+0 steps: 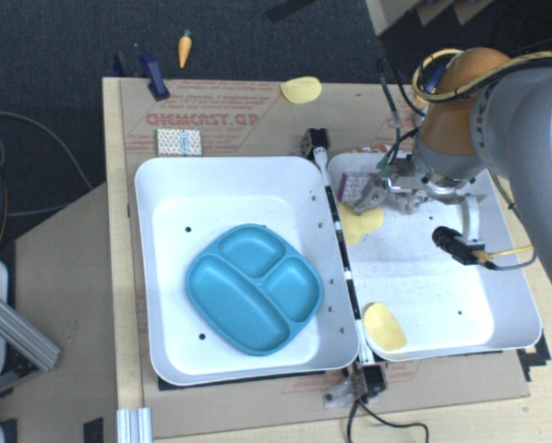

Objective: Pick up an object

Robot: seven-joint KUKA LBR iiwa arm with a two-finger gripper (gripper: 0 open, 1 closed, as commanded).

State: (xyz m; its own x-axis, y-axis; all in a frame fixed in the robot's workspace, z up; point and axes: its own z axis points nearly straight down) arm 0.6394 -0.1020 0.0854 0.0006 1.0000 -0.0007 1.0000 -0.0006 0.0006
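Smooth yellow oval piece, white bin

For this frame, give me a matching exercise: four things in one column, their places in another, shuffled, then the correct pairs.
Things:
1. blue divided plate
2. orange carrot toy
3. yellow piece
4. gripper

Places:
A. on the dark floor beyond the bench
B. near front corner of the right bin
C. in the left bin
D. over the far left part of the right bin

Pairs: 1-C, 2-A, 3-B, 4-D
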